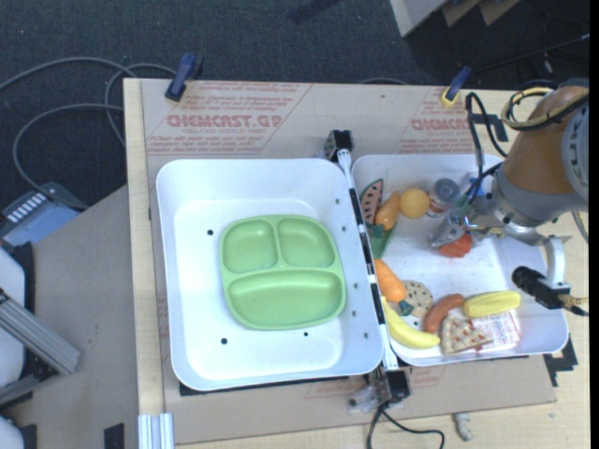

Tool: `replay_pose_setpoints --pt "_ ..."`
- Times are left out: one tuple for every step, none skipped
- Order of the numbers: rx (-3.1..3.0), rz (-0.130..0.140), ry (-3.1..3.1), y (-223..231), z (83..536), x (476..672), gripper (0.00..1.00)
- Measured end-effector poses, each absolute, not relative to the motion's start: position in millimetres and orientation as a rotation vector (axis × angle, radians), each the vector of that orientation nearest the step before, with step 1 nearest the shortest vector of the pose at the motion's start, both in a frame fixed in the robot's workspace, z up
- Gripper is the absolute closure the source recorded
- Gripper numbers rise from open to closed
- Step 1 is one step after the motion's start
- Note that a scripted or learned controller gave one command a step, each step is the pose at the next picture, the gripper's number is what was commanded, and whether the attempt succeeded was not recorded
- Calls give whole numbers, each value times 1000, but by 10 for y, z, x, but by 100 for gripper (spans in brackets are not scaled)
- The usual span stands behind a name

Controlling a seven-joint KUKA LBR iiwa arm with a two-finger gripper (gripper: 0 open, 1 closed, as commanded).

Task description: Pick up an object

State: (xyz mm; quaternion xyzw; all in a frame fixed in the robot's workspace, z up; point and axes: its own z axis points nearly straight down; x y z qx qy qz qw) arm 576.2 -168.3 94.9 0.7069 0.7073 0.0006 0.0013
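Pincer (453,230) over red toy (456,247)

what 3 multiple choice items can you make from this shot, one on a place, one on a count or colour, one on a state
1. Where does the green divided plate lie?
A. in the left bin
B. in the right bin
C. on the floor

2. How many compartments does the green divided plate have?
A. two
B. three
C. five

3. Where is the gripper?
A. above the left bin
B. down in the right bin among the toy foods
C. outside both bins

Key:
1. A, the plate sits mid-floor of the left bin, away from the walls.
2. B, two small compartments sit above one wide one.
3. B, the gripper is low in the right bin, over a red-orange piece and beside the yellow round fruit; whether it grips anything cannot be told.
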Motion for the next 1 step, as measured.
replay_pose_setpoints --pt "2219 3 2222 -1110 855 6317 100"
